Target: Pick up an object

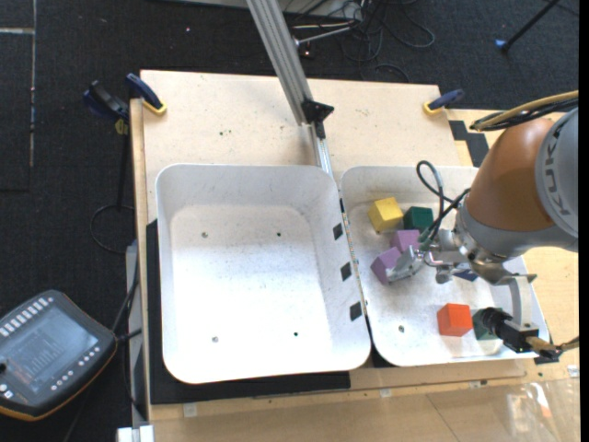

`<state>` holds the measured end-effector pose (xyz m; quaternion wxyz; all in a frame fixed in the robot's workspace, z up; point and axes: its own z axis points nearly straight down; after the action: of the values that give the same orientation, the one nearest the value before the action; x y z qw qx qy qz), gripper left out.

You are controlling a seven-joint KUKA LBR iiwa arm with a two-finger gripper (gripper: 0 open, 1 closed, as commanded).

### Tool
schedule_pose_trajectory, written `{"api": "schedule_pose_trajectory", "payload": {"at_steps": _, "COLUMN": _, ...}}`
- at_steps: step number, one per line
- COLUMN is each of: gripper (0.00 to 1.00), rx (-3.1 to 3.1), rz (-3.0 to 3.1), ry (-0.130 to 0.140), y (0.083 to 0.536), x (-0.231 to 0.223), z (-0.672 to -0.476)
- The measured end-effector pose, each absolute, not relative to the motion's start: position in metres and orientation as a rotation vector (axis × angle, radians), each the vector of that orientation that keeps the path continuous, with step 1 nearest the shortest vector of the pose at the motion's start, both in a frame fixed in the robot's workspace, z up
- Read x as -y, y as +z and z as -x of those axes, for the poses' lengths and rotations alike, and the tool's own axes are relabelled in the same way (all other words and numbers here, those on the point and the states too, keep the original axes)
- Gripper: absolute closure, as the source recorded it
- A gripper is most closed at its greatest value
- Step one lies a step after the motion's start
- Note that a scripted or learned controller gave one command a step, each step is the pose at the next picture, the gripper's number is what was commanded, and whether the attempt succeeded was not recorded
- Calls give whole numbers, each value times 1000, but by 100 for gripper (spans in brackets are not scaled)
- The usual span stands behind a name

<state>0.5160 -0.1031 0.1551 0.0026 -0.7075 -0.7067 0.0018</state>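
Jaws (408,263) grasping a purple block (387,265) (right bin (405,353)) beside a yellow cube (386,215)

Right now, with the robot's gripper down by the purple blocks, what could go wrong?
1. The gripper is low among two purple blocks that sit close together, so it may nudge one away instead of catching it.
2. The yellow block and green block crowd just behind, so a push could knock into them.
3. The purple blocks lie near the right bin's left wall, so a shoved block might jam against it.
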Motion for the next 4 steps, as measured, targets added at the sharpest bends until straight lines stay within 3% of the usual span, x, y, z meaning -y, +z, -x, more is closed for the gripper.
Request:
{"api": "schedule_pose_trajectory", "payload": {"at_steps": 1, "gripper": 0, "rx": 2216, "rz": 2219, "ry": 6, "y": 101, "x": 102, "z": -515}}
{"api": "schedule_pose_trajectory", "payload": {"at_steps": 2, "gripper": 100, "rx": 2221, "rz": 2223, "ry": -1, "y": 114, "x": 103, "z": -517}}
{"api": "schedule_pose_trajectory", "payload": {"at_steps": 4, "gripper": 100, "rx": 2228, "rz": 2222, "ry": -5, "y": 212, "x": 104, "z": -526}}
